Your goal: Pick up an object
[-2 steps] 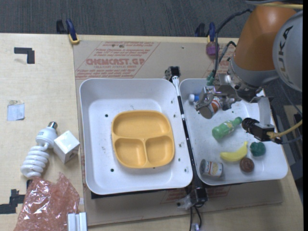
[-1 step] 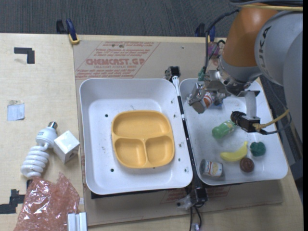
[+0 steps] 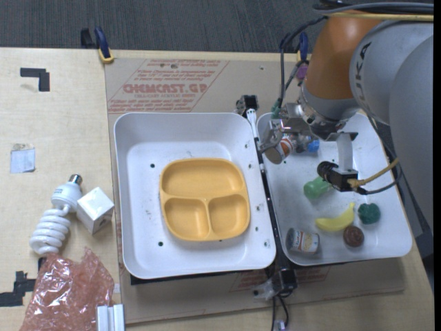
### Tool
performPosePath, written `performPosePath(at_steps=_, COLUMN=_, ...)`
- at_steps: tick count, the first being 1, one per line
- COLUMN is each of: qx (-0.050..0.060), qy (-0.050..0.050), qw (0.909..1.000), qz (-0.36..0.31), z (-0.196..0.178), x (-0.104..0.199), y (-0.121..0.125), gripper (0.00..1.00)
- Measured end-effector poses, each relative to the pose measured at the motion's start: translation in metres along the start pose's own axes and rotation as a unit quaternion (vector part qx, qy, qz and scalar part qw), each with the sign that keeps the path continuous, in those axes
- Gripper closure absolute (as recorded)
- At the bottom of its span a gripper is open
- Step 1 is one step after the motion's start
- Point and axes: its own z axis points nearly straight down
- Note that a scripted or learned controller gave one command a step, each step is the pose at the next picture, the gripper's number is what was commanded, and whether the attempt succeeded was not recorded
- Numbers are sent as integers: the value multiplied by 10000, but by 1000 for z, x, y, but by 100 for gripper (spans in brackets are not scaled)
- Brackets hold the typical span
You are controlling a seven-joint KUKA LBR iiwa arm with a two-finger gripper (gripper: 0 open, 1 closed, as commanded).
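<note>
We see a yellow three-compartment tray (image 3: 204,198) lying flat at the centre of the left bin (image 3: 131,185). In the right bin (image 3: 289,198), a light green piece (image 3: 317,188) sits near the centre, a banana (image 3: 335,218) at 6 o'clock, a brown ball (image 3: 353,236) at 5, a tipped can (image 3: 303,241) at 7 and a dark green piece (image 3: 369,213) at 4.

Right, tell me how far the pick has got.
Done: the gripper sits low in the right white bin, at a small brown object. In hand: a grip on it cannot be confirmed. Left: the lift; the yellow plastic banana and green rounded block lie on the bin floor.
</note>
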Motion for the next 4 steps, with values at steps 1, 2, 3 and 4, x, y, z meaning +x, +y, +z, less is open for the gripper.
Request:
performPosePath(at_steps=1, qx=-5, qy=-2, qw=10000, qz=-3, z=-98, x=-9, y=50, gripper=100)
performPosePath(at_steps=2, qx=6, qy=-1, qw=10000, qz=0, z=-56, x=38, y=50, gripper=100)
performPosePath(at_steps=3, qx=2, qy=-1, qw=10000, qz=-1, z=-22, x=62, y=50, gripper=100)
performPosePath(at_steps=4, qx=1, qy=2, qw=10000, qz=17, z=-56, x=58, y=-54, gripper=100)
